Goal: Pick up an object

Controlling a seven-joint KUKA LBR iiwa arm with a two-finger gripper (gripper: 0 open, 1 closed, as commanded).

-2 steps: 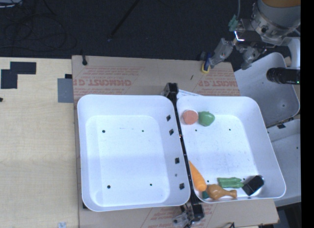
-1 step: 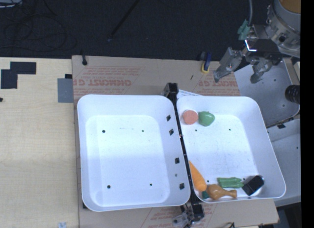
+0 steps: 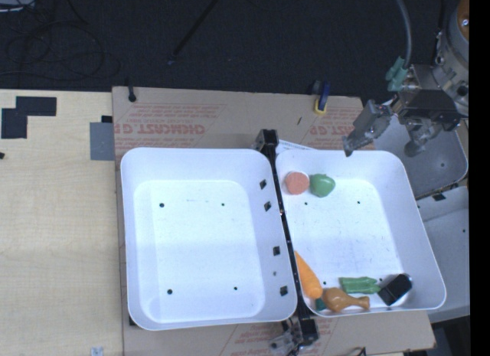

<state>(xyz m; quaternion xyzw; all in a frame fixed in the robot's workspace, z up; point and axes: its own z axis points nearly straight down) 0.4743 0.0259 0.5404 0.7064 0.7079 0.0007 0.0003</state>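
Cardboard sheeting covers the bench beneath two shallow white bins; dark floor with loose cables lies behind.

1. Locate the gripper (image 3: 380, 134). It hangs above the far edge of the right bin (image 3: 413, 194), clear of all contents. Its state cannot be read from this angle, and nothing is visible in its grasp.

2. Survey the candidates. All lie in the right bin; the left bin (image 3: 130, 217) is not your work area.
   - A pink-orange round piece (image 3: 296, 183) and a green round piece (image 3: 322, 185) sit touching each other near the far-left corner, closest to the gripper.
   - An orange carrot-shaped toy (image 3: 307, 275) lies against the left wall.
   - A tan drumstick-shaped toy (image 3: 344, 300), a green pod-like piece (image 3: 358, 285) and a black block (image 3: 394, 289) crowd the near wall; their exact shapes are probably as named, but the view is coarse.

3. Select the green round piece. It has bare bin floor on its right and near sides.

4. Centre the gripper over it, align the closing axis so that neither side strikes the pink-orange neighbour, then descend vertically.

5. Avoid the near-wall cluster: the wall and adjacent items block entry.
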